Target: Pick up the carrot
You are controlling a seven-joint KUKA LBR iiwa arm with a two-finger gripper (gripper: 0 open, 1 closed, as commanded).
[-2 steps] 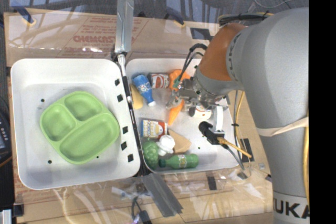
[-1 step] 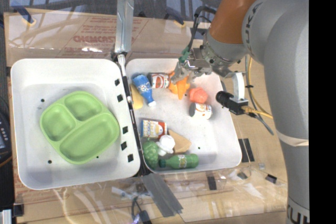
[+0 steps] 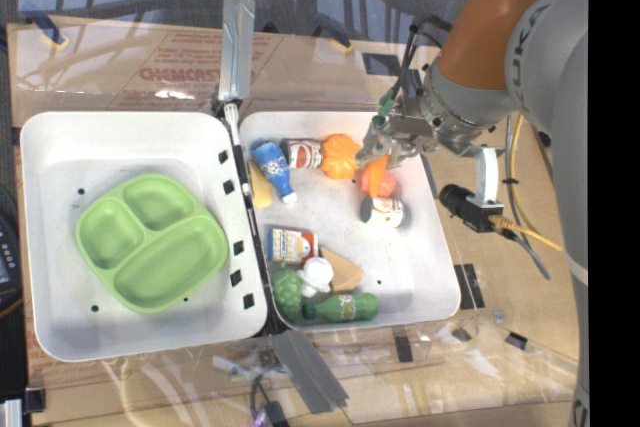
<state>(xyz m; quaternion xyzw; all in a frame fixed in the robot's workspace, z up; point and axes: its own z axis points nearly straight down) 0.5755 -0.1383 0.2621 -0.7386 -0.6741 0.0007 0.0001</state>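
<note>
**Robot arm reached into crowded bin above the carrot**

The grey arm with its orange band leaned in from the right, its gripper lowered over the far right part of the right bin. Whether the gripper was open or closed could not be told from the view. The carrot, a short orange piece, lay directly below the gripper near the bin's right wall, touching or nearly touching it; no grip on it could be confirmed. Just beside it sat an orange fruit and, toward the near side, a small jar. A blue bottle and a can lay along the far edge, while a green bottle rested at the near edge. In the left bin sat a green divided plate.
</note>
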